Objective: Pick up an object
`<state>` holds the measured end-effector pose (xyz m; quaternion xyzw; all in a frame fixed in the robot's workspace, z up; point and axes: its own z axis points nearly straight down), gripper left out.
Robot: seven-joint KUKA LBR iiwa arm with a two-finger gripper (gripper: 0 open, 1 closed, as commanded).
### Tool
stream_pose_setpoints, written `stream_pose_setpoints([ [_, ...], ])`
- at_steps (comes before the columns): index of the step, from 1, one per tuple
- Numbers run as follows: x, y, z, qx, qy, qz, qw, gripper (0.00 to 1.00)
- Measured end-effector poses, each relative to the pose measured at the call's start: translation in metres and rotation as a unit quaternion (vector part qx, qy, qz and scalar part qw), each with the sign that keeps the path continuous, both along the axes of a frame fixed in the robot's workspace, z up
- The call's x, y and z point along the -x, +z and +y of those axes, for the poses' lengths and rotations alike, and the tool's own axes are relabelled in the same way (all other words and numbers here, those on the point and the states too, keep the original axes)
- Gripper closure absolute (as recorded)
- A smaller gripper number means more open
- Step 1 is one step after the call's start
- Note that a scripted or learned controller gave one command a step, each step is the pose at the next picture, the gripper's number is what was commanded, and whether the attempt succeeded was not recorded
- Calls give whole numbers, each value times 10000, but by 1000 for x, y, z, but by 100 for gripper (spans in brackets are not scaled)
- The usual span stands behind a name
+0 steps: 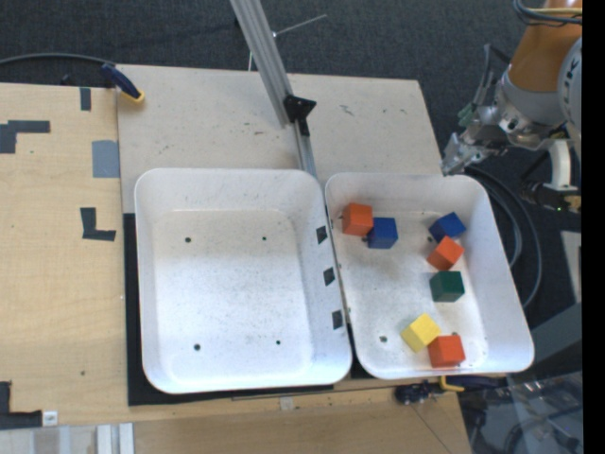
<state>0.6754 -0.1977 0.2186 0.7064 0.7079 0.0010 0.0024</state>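
Note:
The right bin [501,253] holds several small blocks. An orange block [357,218] touches a blue block [383,233] near the bin's back left. Another blue block [448,225] sits above an orange block [445,252] and a dark green block [447,286] on the right side. A yellow block [421,331] and an orange-red block [446,350] lie near the front. My gripper [458,153] hangs just outside the bin's back right corner, above the bench, with nothing seen in it.
The left bin [151,253] stands beside the right one. A slanted metal bar [269,55] runs from the top down to the gap between the bins. Black cables [515,220] lie to the right of the right bin.

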Motion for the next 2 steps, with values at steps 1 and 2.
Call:
stream_pose_setpoints([
  [1, 0, -10, 1, -3, 1, 33, 10000, 100],
  [2, 7, 3, 55, -13, 18, 23, 10000, 100],
])
